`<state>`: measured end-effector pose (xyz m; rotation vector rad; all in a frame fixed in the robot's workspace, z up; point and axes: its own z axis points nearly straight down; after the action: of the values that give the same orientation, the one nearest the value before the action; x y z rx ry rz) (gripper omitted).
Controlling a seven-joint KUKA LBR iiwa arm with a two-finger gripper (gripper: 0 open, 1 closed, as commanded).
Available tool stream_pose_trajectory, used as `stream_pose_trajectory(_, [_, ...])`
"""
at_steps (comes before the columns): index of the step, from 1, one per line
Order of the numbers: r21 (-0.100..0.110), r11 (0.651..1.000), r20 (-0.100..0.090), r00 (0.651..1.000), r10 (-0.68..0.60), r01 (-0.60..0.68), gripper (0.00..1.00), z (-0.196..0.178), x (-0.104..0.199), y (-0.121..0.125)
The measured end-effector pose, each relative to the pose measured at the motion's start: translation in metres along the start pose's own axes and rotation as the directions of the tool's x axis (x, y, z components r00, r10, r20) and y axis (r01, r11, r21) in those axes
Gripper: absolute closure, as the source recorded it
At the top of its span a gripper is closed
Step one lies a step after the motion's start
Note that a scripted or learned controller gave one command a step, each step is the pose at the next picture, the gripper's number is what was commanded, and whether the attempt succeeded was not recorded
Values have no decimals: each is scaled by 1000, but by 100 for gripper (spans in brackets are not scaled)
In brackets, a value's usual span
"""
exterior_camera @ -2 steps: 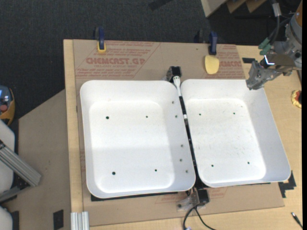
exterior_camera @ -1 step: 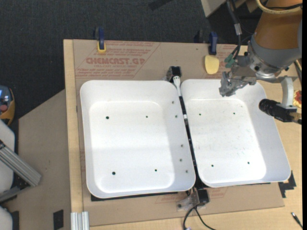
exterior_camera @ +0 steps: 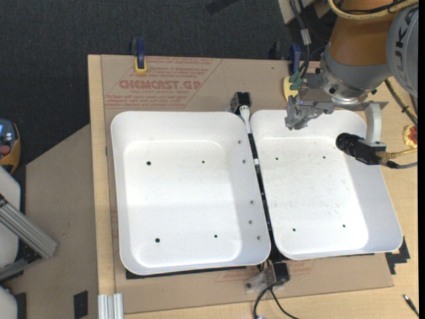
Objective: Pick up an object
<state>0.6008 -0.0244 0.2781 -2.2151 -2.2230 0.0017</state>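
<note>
My gripper (exterior_camera: 297,119) hangs over the far left corner of the right bin (exterior_camera: 372,238), just above its back rim. It sits under the grey wrist and the orange band of the arm (exterior_camera: 362,18). The gripper's tip is small and dark against the bin's white wall, and I see no object between or under it. The left bin (exterior_camera: 126,178) shows a white floor with small dark dots.
A black cylindrical part (exterior_camera: 357,147) on a cable, fixed to a white bracket (exterior_camera: 373,121), hangs off the arm over the right bin's far right side. A black clamp (exterior_camera: 240,102) sits at the back of the seam between the bins. A brown board (exterior_camera: 166,78) lies under both.
</note>
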Motion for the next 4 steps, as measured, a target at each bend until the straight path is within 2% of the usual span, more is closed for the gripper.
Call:
stream_pose_trajectory(1, [-13,1000,6,1000,7,-7,100,-59,-47,42])
stream_pose_trajectory(2, [6,1000,-1,1000,-1,1,100,24,7,65])
stream_pose_trajectory(3, [-4,1000,1,1000,4,-4,100,-17,7,22])
stream_pose_trajectory(4, [-10,1000,3,1000,5,-5,100,-64,-8,1])
